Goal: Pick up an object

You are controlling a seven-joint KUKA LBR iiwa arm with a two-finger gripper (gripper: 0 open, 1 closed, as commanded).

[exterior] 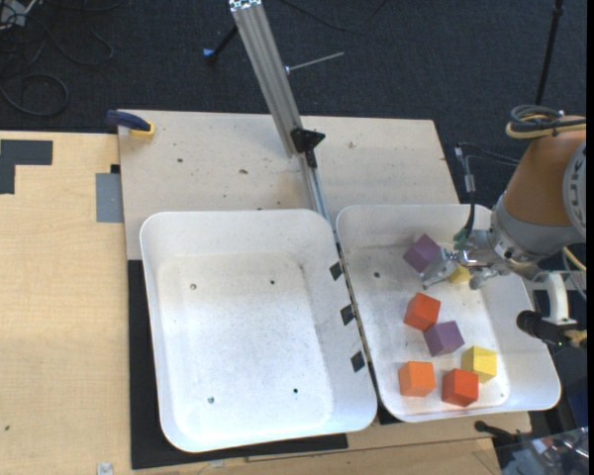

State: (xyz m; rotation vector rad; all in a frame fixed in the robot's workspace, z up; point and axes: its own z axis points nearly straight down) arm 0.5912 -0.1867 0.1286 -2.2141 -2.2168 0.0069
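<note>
Here, item by item:
Bench: pale board [228, 161] bearing two shallow white bins side by side.
Left bin [168, 240]: white, speckled floor.
Right bin [376, 226]: white, holds all the blocks.
Arm [544, 191]: grey with an orange band, reaching in from the right over the right bin's far right part.
Gripper [462, 265]: low in the right bin; whether the claw is open or closed cannot be told.
Purple block, upper [422, 253]: just left of the gripper.
Yellow piece [459, 274]: small, partly hidden at the gripper.
Orange-red block, middle [422, 312]: below the upper purple block.
Purple block, lower [443, 337]: just beside the middle orange-red block.
Yellow block [480, 361]: near the bin's front right.
Orange block [416, 377]: at the front.
Red block [459, 386]: between the orange and yellow blocks, at the front.
</note>
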